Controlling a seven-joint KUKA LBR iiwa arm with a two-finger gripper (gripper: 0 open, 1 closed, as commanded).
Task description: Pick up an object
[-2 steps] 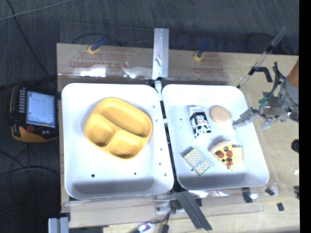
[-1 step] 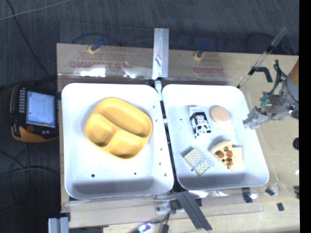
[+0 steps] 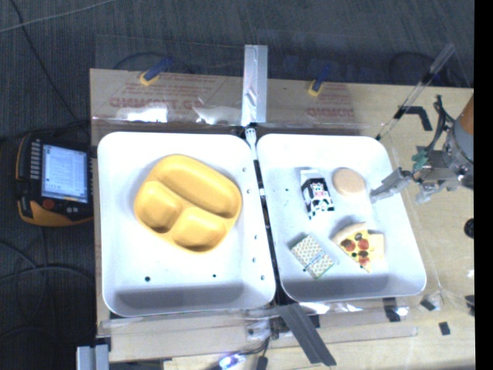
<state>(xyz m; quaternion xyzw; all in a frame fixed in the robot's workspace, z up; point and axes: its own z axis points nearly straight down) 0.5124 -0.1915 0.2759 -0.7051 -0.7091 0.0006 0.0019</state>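
Your wooden bench (image 3: 431, 106) carries two glossy white bins; the right bin (image 3: 400, 272) holds a flat pizza-slice toy (image 3: 362, 248). Beside its right rim, the gripper (image 3: 385, 189) hangs; whether it is spread, I cannot tell.

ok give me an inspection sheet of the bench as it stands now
surface: wooden bench bearing two shallow white bins, left bin and right bin, side by side
job's things: right bin holds a small cow-print carton, a round tan disc, a toy pizza slice and a flat patterned packet, all apart from one another
clutter: large yellow three-section tray in the left bin
grippers: gripper at the right bin's right rim, holding nothing
cables: dark cables on the floor
surroundings: orange-edged handheld screen left of the bench, dark carpet
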